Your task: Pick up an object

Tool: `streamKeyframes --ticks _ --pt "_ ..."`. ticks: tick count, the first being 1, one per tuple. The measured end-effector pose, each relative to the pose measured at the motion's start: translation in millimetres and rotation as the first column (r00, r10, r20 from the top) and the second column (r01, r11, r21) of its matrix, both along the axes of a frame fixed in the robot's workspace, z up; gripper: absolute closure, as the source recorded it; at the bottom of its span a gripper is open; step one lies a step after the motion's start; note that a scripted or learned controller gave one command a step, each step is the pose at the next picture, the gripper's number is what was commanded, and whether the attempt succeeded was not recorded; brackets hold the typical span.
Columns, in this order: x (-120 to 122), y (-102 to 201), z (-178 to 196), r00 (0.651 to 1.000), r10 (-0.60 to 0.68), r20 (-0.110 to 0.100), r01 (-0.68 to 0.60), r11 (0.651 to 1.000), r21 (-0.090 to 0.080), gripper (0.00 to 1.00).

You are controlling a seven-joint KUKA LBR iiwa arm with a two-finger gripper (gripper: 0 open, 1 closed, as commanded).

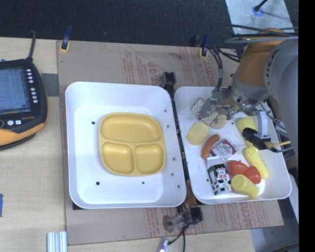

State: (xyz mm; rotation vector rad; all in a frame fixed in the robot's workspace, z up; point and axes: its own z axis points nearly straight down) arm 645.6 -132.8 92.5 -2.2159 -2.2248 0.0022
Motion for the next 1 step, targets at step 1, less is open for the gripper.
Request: streamKeyframes --ticks 1 --pt "10.9 41.4 -0.1 1.000 0.001 0.000 -0.001 1.000 0.000 0.00"
